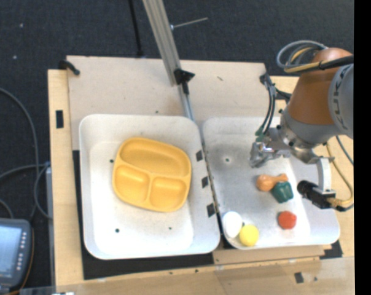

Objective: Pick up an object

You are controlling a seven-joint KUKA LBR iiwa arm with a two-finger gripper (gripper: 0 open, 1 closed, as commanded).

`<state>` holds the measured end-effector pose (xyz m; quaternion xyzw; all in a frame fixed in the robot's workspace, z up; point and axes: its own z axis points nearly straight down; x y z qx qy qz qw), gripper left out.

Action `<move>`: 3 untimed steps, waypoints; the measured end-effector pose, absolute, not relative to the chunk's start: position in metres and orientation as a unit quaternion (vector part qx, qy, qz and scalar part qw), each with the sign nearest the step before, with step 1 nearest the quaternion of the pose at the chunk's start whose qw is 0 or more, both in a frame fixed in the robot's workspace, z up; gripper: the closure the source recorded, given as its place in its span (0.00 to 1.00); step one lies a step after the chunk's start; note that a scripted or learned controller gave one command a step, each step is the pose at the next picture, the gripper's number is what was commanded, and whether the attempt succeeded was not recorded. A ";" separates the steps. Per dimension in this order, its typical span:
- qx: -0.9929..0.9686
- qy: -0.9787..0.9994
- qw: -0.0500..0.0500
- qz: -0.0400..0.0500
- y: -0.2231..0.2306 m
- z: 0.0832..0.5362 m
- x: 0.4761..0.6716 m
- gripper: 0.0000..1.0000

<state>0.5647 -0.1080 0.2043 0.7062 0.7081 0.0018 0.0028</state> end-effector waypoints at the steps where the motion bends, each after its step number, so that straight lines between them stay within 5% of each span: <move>1: 0.706 0.708 0.003 0.002 -0.109 0.250 0.567 1.00; 3: 0.705 0.710 0.000 0.001 0.008 0.238 0.538 1.00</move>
